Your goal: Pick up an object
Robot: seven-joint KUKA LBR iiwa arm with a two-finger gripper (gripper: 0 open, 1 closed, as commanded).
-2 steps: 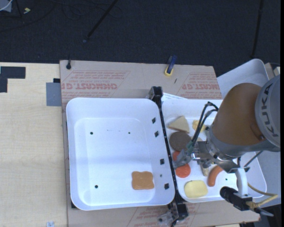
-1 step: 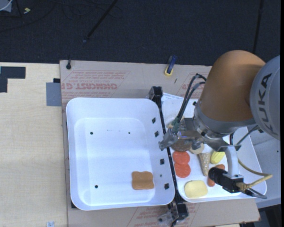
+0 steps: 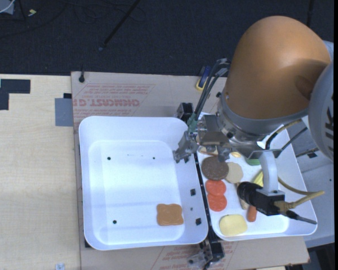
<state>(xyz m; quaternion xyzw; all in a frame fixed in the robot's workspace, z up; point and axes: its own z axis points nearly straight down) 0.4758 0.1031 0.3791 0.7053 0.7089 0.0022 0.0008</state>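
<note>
Arm (image 3: 276,77) hiding right bin (image 3: 296,207), toast (image 3: 169,214) visible

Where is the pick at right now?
Done: the end effector is down at the divider between the bins. In hand: nothing visibly gripped. Left: a grasp and lift. The toast piece lies alone in the left bin; the brown disc, red slices and yellow piece sit in the right bin.

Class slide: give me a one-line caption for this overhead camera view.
KUKA arm reaching over the right bin of toy food; a toast piece lies in the left bin.
</note>
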